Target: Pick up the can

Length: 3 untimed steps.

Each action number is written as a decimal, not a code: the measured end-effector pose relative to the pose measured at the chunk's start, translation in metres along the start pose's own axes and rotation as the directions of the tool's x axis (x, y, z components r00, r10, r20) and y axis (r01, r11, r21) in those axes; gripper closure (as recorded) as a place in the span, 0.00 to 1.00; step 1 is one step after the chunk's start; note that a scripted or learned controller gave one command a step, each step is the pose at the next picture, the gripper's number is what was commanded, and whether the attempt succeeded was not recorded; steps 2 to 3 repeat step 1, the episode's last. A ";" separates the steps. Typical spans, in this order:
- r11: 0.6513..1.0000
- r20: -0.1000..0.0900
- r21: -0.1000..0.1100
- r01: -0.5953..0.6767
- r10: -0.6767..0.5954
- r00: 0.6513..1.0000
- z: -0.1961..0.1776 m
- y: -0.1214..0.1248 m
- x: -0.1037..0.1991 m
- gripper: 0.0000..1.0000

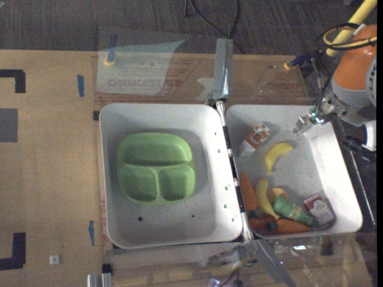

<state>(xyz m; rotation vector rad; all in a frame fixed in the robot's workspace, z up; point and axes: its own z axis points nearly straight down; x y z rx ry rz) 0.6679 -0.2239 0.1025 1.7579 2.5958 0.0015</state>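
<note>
What is taken to be the can point(319, 211), a small red and white thing lying on its side, is found in the near right corner of the right bin point(335, 160), close to the bin's wall. Just beside it, on the left, a green bottle point(293, 211) is laid, with an orange carrot point(291, 226) below that and two bananas point(264, 197) point(278, 154) further off toward the middle. A white and orange carton point(257, 136) is set at the far left of the same bin. A green divided plate point(157, 167) is held in the left bin point(114, 136). The gripper point(307, 122) is seen over the far right corner of the right bin, well apart from the can; how wide it is set cannot be told. The approach is judged not yet begun. A move along the right wall toward the near corner is called for, then a descent kept clear of the bottle and wall.
</note>
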 end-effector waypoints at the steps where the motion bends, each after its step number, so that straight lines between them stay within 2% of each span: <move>1: 1.000 -0.002 0.002 -0.002 0.002 1.000 0.003 0.001 0.002 1.00; 3: 1.000 -0.002 0.002 -0.002 0.002 1.000 0.003 0.001 0.002 1.00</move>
